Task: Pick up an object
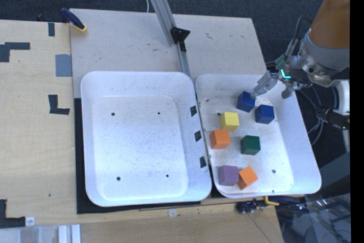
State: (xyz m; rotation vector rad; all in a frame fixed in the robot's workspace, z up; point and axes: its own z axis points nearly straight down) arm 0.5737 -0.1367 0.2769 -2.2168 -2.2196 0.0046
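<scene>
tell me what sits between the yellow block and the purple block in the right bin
In the camera view, the orange block sits between the yellow block and the purple block, slightly left of the line joining them, on the right bin floor.

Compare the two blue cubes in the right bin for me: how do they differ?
The left blue cube lies right beside the hand; the right blue cube sits lower in the view, farther from the hand. The left blue cube looks darker, partly shaded by the hand, while the right blue cube is brighter. They share colour, shape and roughly the same size, and both rest in the right bin.
</scene>
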